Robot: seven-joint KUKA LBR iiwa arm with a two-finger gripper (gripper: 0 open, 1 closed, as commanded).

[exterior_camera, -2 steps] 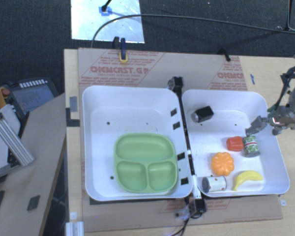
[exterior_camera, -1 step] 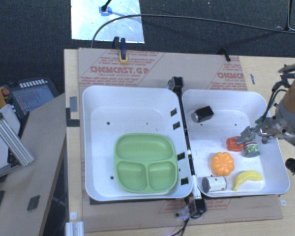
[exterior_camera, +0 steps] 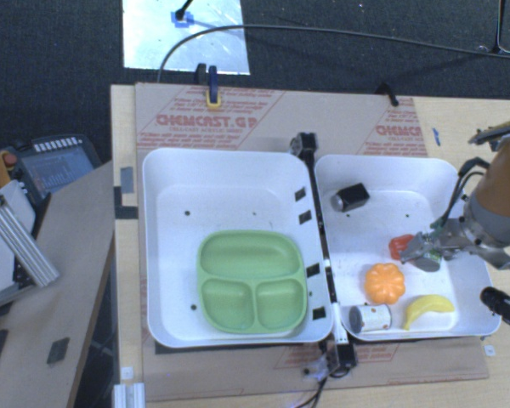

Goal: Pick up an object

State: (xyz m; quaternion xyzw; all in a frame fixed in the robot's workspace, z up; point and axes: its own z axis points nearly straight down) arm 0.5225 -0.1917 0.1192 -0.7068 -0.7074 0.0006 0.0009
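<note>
Down at the near edge of the right bin, three things in a row: small white can lying on its side by the divider, orange pumpkin-shaped toy just behind it, yellow banana to the right, close to the front wall; none of them lifted, all resting on the bin floor. Further back, a dark cylinder alone near the rear left of that bin. Over in the left bin, a green divided tray sitting flat, well apart from the action.

Now the arm: reaching in from the right, gripper low in the right bin, right against a small red object; looks like the chosen target, judging by the aim. Pick not done yet, by the look of it; red object seems down at floor level, gripper touching or overlapping its right side; closing and lifting apparently left to do.

Hard to call from here: gripper opening, spread or pressed together, cannot tell, metal parts blurring into one grey lump; cannot tell either whether the red object sits between the tips or merely beside them. Right part of the red object hidden behind the gripper, so its shape unclear. Arm cut off at the frame edge. Surface under the bins showing brown printed board at the back.
</note>
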